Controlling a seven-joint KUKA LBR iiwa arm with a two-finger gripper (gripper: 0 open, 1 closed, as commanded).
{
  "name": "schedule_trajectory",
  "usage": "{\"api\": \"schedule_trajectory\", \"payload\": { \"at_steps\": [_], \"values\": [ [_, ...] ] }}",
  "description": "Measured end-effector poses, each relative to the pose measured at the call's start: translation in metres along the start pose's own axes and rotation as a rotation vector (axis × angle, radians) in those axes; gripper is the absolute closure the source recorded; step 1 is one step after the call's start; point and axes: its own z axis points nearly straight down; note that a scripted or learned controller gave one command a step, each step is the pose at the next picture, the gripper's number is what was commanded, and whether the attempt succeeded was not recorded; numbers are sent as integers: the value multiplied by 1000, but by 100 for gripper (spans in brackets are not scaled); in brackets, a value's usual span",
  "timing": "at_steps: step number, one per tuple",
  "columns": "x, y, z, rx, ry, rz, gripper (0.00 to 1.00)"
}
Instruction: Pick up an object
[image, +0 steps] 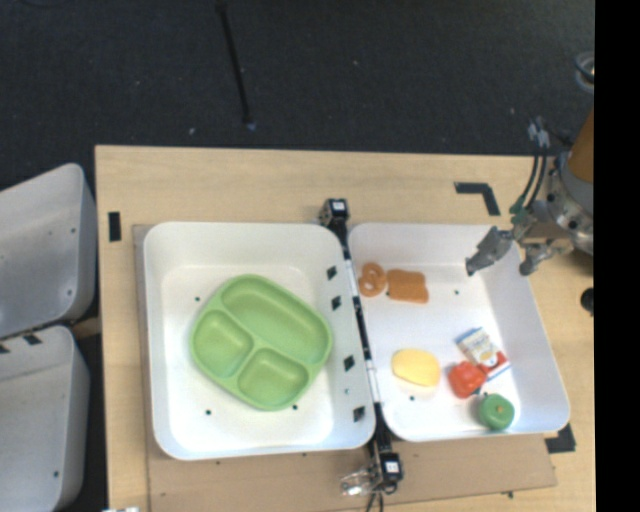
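So we've got the two white bins sitting side by side on the wooden bench (250, 185). The left bin (165, 300) has a green divided plate (260, 342) lying flat in it, three compartments, sitting a bit askew.

All the small stuff is in the right bin (540, 340). Up near the divider there's an orange pretzel-shaped thing (371, 279) touching a brownish-orange piece (407, 286) that looks like bread or a pastry. Lower down we see a yellow lemon-ish lump (416, 368), then a red piece (465, 379) just beside it, a small white and blue packet (481, 348) leaning against the red one, and a green apple-looking thing (495, 410) near the bottom right corner. The red piece and the green one are close but we can't tell if they touch.

The gripper (506, 252) is at the upper right corner of the right bin, over its rim, well apart from every object. Its jaws look spread wide, one dark finger (486, 251) angled toward the bin's inside and the other out by the edge, with nothing between them.
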Motion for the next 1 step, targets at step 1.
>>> {"api": "schedule_trajectory", "payload": {
  "at_steps": [1],
  "values": [
    [1, 2, -7, -12, -2, -3, 0]
  ]
}}
